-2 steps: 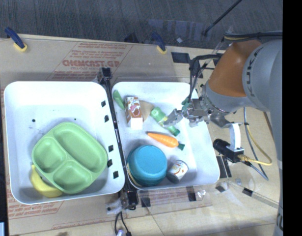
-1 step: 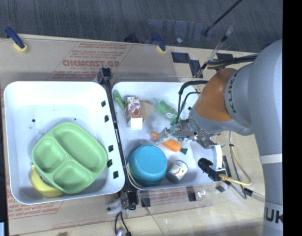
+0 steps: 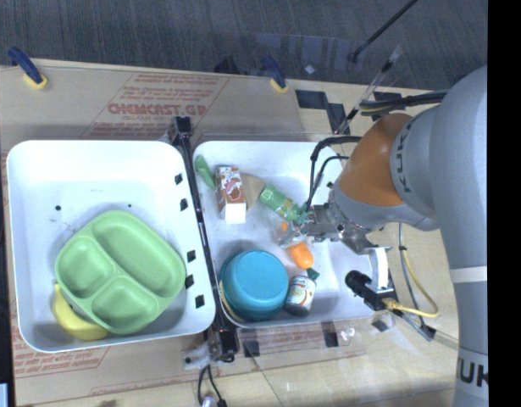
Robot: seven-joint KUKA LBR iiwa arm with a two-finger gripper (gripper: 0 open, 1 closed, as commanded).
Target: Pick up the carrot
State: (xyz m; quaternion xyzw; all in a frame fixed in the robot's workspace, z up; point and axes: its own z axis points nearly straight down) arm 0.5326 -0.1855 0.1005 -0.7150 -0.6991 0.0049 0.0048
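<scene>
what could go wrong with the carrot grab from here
The carrot lies crowded in the right bin: a blue bowl and a small jar beside it, a green bottle above. The gripper could nudge or catch a neighbour instead, or knock the carrot aside.

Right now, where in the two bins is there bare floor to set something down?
The left bin has bare floor along its far side, beyond the green tray. In the right bin, a smaller patch lies at the far right corner. Its middle and near side are crowded: carton, blue bowl, carrot, gripper.
</scene>
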